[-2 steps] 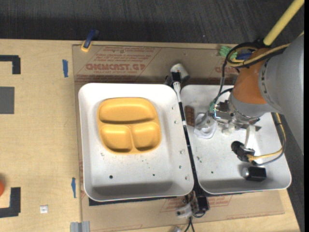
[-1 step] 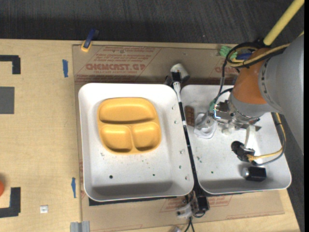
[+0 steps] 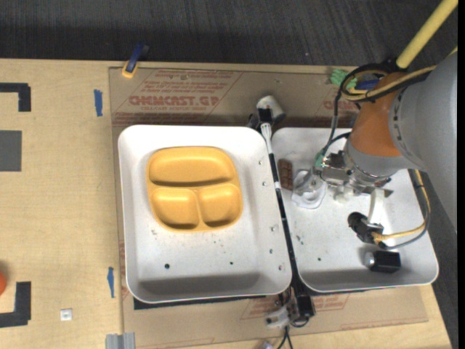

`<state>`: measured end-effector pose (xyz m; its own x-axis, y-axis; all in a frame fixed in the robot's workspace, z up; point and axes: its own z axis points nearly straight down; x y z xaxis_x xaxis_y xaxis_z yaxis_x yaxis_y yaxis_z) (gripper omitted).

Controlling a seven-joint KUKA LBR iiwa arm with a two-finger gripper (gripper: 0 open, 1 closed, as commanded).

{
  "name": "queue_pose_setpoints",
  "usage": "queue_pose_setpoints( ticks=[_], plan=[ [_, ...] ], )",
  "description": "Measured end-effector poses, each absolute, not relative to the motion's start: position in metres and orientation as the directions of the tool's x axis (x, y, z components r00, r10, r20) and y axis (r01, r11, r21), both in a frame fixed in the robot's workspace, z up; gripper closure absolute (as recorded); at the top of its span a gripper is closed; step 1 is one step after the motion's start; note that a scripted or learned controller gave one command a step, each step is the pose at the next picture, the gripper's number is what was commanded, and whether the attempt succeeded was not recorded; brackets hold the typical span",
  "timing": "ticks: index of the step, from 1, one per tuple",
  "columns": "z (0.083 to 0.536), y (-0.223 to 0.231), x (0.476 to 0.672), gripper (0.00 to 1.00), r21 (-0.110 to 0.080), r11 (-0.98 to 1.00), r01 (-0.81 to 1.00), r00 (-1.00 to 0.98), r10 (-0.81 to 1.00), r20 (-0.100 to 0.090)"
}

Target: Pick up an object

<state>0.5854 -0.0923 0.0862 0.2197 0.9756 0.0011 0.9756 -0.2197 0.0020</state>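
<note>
Yellow three-compartment tray (image 3: 194,187), glossy, rounded corners, lies flat in upper half of left bin (image 3: 138,267). Arm's gripper (image 3: 309,187) down in right bin (image 3: 407,275) near divider; pincer state cannot be told.

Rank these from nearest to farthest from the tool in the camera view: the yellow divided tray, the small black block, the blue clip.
From the tool:
1. Small black block, right bin's near right corner.
2. Yellow divided plastic tray, left bin.
3. Blue clip, far left on the cardboard.
</note>
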Motion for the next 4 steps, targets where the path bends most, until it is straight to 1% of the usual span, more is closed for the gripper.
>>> queue_pose_setpoints(
  ticks=[1,2,3,4],
  plan=[
    [0.086,-0.093,0.598,0.00,0.005,-0.002,1.000,0.002,1.000,-0.002],
    [0.097,-0.091,0.599,1.00,0.009,-0.001,1.000,0.001,1.000,0.000],
    [0.097,-0.091,0.599,0.00,0.008,-0.001,1.000,0.001,1.000,0.000],
    [0.086,-0.108,0.605,0.00,0.002,0.576,0.817,-0.576,0.817,-0.001]
  ],
)
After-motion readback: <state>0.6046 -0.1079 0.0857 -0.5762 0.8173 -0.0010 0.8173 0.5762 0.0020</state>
